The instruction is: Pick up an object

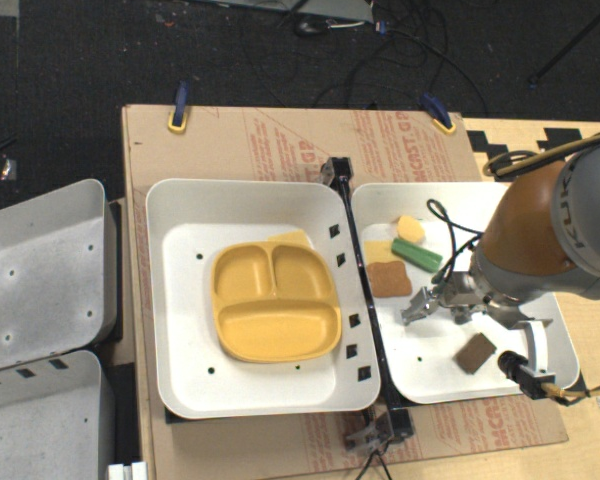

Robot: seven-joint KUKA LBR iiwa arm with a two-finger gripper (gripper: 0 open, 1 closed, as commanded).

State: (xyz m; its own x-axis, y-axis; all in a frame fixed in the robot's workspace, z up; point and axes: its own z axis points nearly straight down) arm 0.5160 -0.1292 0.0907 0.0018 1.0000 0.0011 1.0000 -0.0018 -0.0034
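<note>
The hand (420, 308) is seen low in the right bin (560, 363), right of centre in the frame, though whether it is apart cannot be told. Just beside it, up and to the left, the brown block (389, 279) is judged light and stiff, best taken across its flat sides.

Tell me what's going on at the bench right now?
The grey KUKA arm with the orange band reaches in over the right white bin, its hand low beside a flat brown square piece. A green stick, a yellow rounded piece and a dark brown block also lie in that bin. Nothing is visibly held yet. The left white bin holds a yellow divided plastic tray.
</note>
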